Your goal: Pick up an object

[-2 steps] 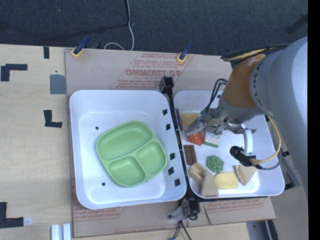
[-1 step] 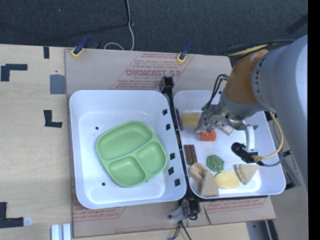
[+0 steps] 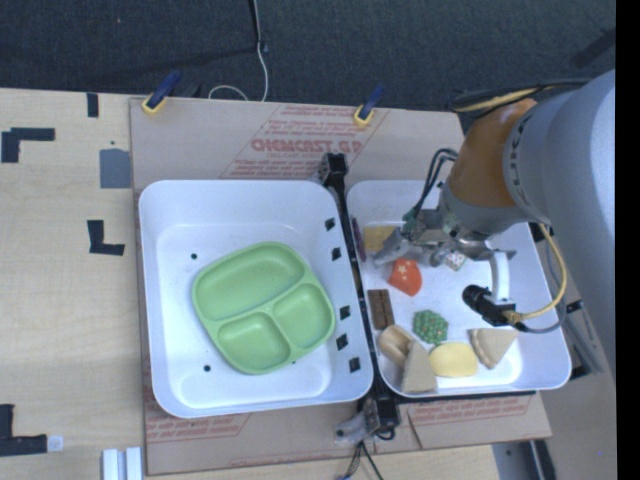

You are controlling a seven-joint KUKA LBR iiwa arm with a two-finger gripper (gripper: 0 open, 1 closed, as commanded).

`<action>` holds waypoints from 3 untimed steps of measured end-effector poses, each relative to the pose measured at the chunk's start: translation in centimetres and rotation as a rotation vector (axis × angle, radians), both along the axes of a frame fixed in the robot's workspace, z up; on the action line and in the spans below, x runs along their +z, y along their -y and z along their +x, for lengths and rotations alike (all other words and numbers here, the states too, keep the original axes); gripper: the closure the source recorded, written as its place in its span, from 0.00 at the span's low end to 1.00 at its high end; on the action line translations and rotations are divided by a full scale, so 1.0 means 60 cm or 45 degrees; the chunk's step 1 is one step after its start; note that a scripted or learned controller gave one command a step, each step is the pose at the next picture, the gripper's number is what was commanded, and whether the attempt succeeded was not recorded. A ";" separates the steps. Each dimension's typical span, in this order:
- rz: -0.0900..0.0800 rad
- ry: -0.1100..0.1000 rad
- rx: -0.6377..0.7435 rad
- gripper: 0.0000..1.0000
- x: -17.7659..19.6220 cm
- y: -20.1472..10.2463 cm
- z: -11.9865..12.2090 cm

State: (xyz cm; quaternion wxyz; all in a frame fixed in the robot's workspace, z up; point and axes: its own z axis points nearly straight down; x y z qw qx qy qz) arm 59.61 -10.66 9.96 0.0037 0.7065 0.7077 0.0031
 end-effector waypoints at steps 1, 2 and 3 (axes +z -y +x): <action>0.000 -0.015 -0.002 0.00 -0.027 -0.010 -0.045; 0.001 -0.013 -0.001 1.00 -0.008 -0.010 -0.043; 0.002 -0.014 -0.001 0.00 -0.009 -0.011 -0.043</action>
